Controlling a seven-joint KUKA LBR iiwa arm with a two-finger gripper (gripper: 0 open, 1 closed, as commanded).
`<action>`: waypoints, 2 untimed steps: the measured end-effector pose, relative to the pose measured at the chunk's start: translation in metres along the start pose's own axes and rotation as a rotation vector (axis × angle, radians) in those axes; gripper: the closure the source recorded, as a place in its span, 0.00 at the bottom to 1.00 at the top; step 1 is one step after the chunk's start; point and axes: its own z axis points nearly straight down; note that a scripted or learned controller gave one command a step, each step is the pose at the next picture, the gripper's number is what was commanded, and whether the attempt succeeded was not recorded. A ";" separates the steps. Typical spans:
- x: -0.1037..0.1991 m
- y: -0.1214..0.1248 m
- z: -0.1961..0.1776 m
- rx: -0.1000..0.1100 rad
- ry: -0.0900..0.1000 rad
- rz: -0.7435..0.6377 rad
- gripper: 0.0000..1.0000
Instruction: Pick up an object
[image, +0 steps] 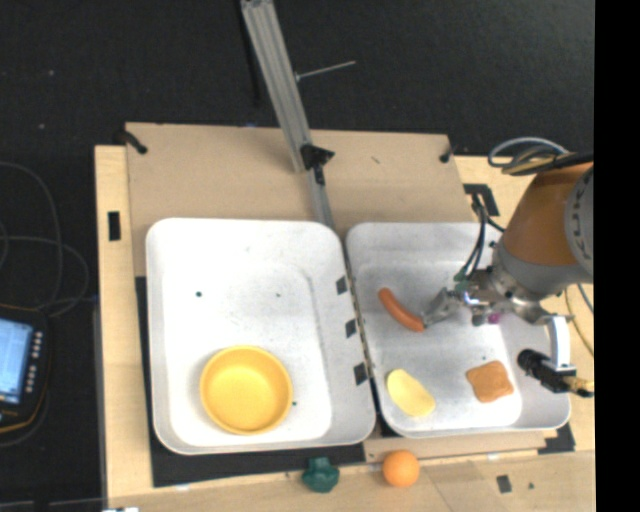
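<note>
Sausage first: small orange-red sausage-shaped toy lies flat on the floor of the right-hand shallow white bin, in its left half. Long axis runs diagonally, one end up-left toward the divider between the bins, the other end down-right toward my gripper. My gripper sits right at that lower-right end, touching or just short of it; can't tell which from this slanted view. Can't tell how my jaws stand either, the tip is too small and dark against the bin. Nothing visibly between them, so I'm not calling it held. My grey arm with the orange band comes in over the bin's right rim, wrist above the right half of the bin. Same bin, near the front edge: pale yellow oval toy below the sausage, and a brown square toast-like piece to its right, both well apart from my gripper. Left-hand shallow white bin holds a round yellow plastic bowl in its front part. On the bench in front of the bins: small orange ball and a dark green lump.
</note>
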 end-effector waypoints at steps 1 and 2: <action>-0.001 0.002 -0.014 -0.008 0.000 0.005 1.00; 0.001 -0.004 -0.075 -0.011 -0.001 -0.002 1.00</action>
